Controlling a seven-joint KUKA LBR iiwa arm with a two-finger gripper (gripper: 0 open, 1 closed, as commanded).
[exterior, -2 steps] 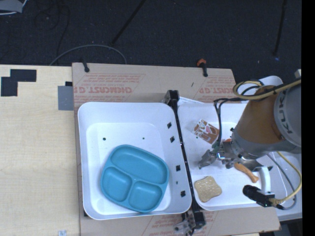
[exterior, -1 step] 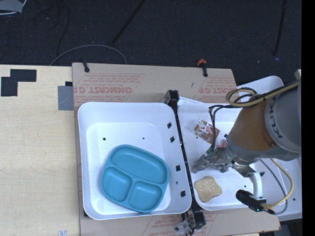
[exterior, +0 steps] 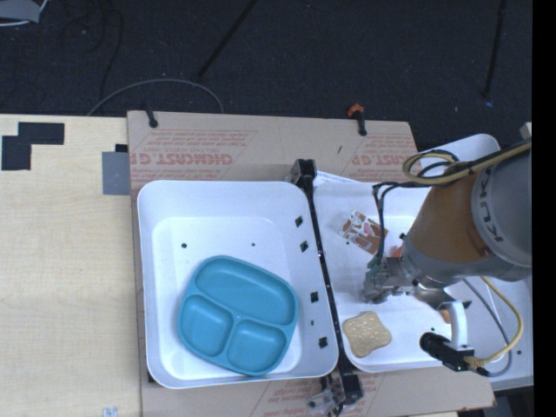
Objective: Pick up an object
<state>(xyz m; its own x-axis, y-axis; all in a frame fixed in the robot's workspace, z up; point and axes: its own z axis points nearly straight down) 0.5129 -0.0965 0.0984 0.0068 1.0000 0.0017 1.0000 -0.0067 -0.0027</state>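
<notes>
My gripper is down inside the right bin, near its middle, with the grey and orange arm reaching in from the right. A tan slice of toy bread lies flat on the bin floor just below the gripper, apart from it. A small brown and white patterned packet lies above the gripper toward the bin's back. The fingertips are dark and small against the bin floor, and nothing shows between them.
The left bin holds a blue divided plate lying flat in its lower half. A black divider runs between the two bins. Cardboard lies under both bins, and a wooden bench top extends to the left.
</notes>
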